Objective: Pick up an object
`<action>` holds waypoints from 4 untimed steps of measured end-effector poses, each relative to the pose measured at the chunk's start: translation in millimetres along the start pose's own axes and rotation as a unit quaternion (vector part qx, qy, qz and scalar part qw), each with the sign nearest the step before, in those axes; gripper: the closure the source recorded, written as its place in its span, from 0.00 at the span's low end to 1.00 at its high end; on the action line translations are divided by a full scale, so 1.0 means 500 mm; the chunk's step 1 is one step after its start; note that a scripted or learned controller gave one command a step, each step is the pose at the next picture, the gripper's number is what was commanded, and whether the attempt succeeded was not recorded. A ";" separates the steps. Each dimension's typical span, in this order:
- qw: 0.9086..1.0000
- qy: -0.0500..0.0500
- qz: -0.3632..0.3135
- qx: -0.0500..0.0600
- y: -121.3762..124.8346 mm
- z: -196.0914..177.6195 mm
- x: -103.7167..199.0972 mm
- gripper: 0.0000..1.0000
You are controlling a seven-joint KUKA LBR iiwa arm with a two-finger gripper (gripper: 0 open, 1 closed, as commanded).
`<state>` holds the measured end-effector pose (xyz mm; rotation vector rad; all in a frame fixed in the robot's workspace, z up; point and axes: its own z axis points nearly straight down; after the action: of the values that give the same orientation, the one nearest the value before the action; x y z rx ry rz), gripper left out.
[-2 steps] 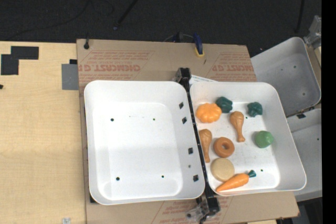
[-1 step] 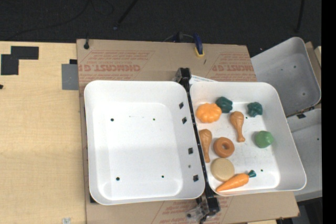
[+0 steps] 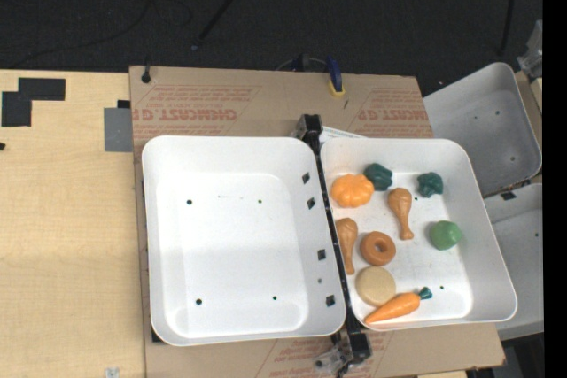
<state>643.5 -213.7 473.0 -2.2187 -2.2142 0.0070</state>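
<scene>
White right bin (image 3: pixel 485 279): carrot (image 3: pixel 392 306) by near rim, doughnut (image 3: pixel 378 249) centred (gripper state: cannot tell)

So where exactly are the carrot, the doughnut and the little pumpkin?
carrot (image 3: pixel 392 307), camera view, middle of its orange body.
doughnut (image 3: pixel 378 249), camera view, on its brown ring.
pumpkin (image 3: pixel 352 190), camera view, centre of its orange top.

Both bins, left (image 3: pixel 168 190) and right (image 3: pixel 469 190), are smooth white plastic with a slight sheen. They rest on matt brown cardboard (image 3: pixel 230 106) with printed lettering. The bench (image 3: pixel 62 235) at left of frame looks like pale wood grain. The pumpkin (image 3: pixel 352 189), doughnut (image 3: pixel 378 249) and carrot (image 3: pixel 392 306) appear as glossy moulded plastic.
</scene>
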 end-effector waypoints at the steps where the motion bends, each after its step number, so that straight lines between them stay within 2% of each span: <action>1: 1.000 -0.002 -0.004 -0.006 0.001 -0.137 0.005 1.00; 2: 1.000 0.000 0.000 0.000 0.000 0.001 0.000 1.00; 3: 1.000 -0.002 -0.004 -0.006 0.001 -0.137 0.005 1.00; 4: 1.000 0.000 0.000 0.001 0.000 0.021 -0.001 1.00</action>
<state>643.4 -214.0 462.6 -2.2182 -2.2123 0.0087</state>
